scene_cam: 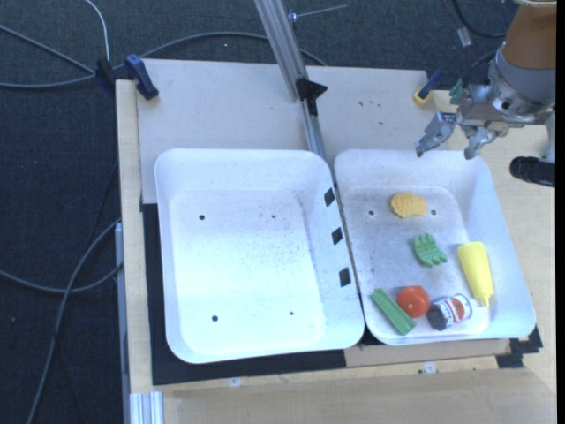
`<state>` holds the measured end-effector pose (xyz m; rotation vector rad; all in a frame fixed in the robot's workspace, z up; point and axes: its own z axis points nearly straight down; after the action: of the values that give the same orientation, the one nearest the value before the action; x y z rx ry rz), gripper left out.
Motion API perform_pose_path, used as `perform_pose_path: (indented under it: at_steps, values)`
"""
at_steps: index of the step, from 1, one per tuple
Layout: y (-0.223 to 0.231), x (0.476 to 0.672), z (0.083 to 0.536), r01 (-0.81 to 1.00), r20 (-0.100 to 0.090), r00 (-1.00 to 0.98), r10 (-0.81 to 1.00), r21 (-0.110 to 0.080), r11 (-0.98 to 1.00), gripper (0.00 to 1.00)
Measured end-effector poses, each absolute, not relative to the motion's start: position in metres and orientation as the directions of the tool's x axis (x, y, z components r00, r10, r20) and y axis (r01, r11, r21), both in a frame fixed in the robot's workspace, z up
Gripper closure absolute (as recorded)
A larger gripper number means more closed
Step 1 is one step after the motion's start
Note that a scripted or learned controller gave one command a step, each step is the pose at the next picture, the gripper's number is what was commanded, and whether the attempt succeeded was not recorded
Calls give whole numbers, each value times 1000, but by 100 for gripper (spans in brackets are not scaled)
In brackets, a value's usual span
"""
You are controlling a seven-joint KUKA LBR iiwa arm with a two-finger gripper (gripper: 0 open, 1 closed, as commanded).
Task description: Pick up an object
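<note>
Toys in right bin (pixel 508 246), yellow bottle (pixel 477 270), red tomato (pixel 413 301)

Five toys (pixel 431 251) in right bin (pixel 503 237), front half

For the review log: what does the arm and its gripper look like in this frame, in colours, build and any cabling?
The arm enters at the upper right: a rounded grey body with an orange band above the wrist. Below it sits a metallic grey gripper with two slim jaws, spread apart, and small teal-green fittings on its housing. Dark cables run beside it.
</note>
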<state>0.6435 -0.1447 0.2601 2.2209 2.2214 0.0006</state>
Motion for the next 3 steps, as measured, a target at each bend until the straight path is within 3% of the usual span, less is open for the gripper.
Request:
perform_pose_path:
  at_steps: [1,2,3]
  values:
    - [-181,618,91,1000,1,2,1000,-7,-2,0]
    - [-180,621,106,1000,0,0,1000,1,0,100]
    - [-180,621,106,1000,0,0,1000,1,0,0]
